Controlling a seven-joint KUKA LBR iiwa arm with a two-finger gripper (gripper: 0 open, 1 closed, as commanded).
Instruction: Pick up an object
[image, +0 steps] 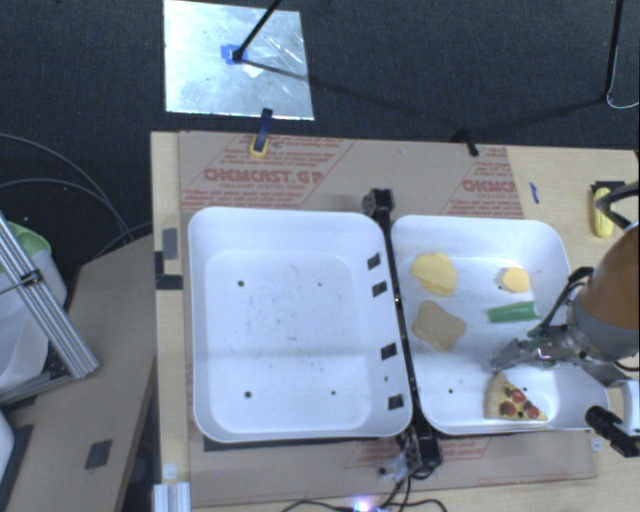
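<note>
Right bin (560, 240) holds five loose items, any of them a candidate for the pick: one pizza slice (515, 400) at the near edge, one green strip (512, 313) above it, one tan bread-shaped piece (438, 326) toward the divider, one larger yellow piece (435, 272) just behind the bread, one smaller yellow piece (515, 280) behind the green strip. All lie flat and well apart from each other, which looks like loose scatter rather than arrangement; spacing leaves room to come down on a single piece. Pincer (520, 353) sits low over the bin floor between the green strip and the pizza slice, nearer the slice, touching neither as far as can be judged. Nothing shows between its tips; whether they stand wide or narrow cannot be told at this slant. Its placement suggests the pizza slice or the green strip is the intended target, not yet picked. Arm (610, 300) enters from the side away from the divider. Left bin (200, 330), one, lies just beside the right bin across the divider. Both bins rest on the tabletop (300, 170), two bins in all.
</note>
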